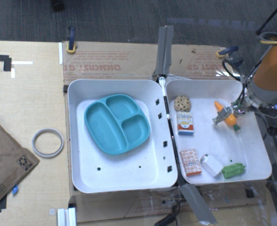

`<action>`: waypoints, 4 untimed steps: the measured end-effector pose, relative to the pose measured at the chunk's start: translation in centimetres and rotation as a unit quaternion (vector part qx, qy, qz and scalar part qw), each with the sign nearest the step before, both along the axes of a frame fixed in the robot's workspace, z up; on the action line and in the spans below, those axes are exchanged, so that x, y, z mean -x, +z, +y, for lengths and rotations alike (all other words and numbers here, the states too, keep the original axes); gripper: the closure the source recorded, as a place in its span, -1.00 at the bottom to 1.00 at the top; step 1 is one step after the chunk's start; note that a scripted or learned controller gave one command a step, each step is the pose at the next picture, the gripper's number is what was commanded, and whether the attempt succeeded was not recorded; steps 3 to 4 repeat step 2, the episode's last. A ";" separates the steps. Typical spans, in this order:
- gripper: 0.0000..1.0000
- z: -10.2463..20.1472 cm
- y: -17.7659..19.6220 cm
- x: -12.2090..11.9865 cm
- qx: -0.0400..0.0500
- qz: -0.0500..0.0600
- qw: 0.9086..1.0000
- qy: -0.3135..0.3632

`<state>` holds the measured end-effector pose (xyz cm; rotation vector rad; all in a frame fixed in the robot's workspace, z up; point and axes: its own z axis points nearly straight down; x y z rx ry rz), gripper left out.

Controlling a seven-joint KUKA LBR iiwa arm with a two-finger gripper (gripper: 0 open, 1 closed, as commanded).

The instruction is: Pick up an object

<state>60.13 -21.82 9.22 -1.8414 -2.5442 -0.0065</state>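
Observation:
My gripper [224,115] hangs low over the upper right part of the right bin [251,173], reaching in from the right edge. An orange carrot-like toy [218,106] lies right under and beside it, partly covered by the gripper. Further left in that bin sit a round cookie [182,103] and a small orange, white and blue box [185,124]. Near the front lie an orange carton [190,162], a white block [212,165] and a green toy [233,170].
The left bin [82,173] holds a teal divided plate [117,123]. A tape ring [47,142] and a brown cardboard box [4,166] lie on the bench at left. The arm's orange band [272,69] stands over the right bin's far right corner.

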 end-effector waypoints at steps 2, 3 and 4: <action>1.00 4.5 11.3 -3.9 0.003 0.000 0.999 -0.049; 1.00 4.5 11.3 -3.9 0.003 0.000 0.999 -0.049; 1.00 4.5 11.3 -3.9 0.003 0.000 0.999 -0.049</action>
